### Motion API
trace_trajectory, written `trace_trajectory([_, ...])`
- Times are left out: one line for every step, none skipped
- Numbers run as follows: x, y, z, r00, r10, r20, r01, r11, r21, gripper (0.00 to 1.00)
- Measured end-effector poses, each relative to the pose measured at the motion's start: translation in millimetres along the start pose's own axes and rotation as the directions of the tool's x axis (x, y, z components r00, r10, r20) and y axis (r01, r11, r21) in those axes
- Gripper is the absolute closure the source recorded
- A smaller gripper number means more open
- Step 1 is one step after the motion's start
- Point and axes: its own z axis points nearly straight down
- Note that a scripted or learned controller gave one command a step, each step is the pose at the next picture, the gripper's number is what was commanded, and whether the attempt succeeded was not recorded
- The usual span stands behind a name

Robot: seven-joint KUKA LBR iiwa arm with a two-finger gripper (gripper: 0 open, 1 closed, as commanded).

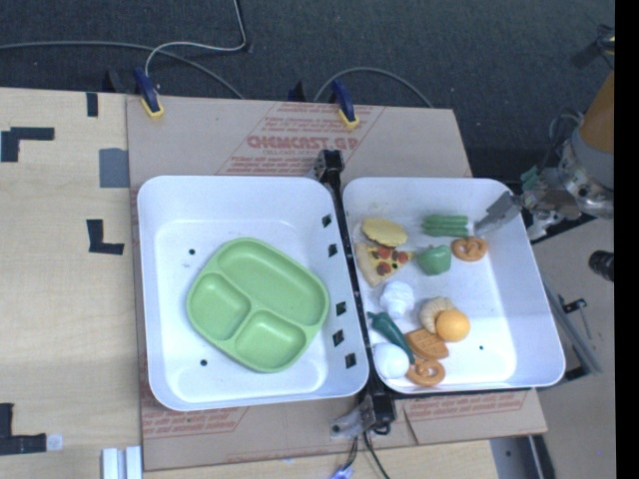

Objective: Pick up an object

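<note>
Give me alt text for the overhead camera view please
A robot gripper reaches in from the right over the right white bin of small toy foods, near a green piece. The left bin holds a green divided plate.

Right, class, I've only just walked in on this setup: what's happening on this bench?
A grey robot arm reaches in from the right, and its gripper hovers over the upper right part of the right bin, close to a small orange pretzel-like toy and a green toy. It holds nothing yet. That bin carries a heap of toy foods, among them a pizza slice and an orange ball. The left bin holds a green divided plate, untouched.
</note>
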Motion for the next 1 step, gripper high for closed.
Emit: trace_trajectory([87.5, 38.1, 114.6, 1.000, 0.000, 0.008, 0.000, 1.000, -0.016, 0.00])
